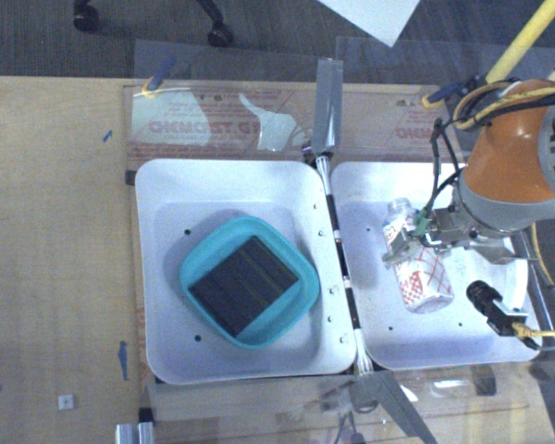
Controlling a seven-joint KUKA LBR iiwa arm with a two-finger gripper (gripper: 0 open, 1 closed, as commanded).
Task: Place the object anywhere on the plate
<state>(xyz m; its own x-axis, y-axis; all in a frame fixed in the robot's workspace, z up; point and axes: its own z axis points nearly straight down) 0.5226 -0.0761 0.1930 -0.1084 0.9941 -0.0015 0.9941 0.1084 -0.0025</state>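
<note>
The hand (406, 239) hangs to the right of the plate (303, 283), over the other bin (375, 333). It is right at the top end of the paper cup (425, 283) and looks like it is touching it there. I cannot tell how far open the hand is, or if it has hold of the cup.

The cup is to the right of the plate too, well apart from it. It lies on its side on the floor of that bin. It is white with red crisscross marks, and it looks a bit squashed.

The plate is blue-green and sits in its own white bin (159, 197). A dark flat square block (242, 285) lies in the middle of the plate. The brown tabletop (46, 248) stretches out to the left of the plate.
</note>
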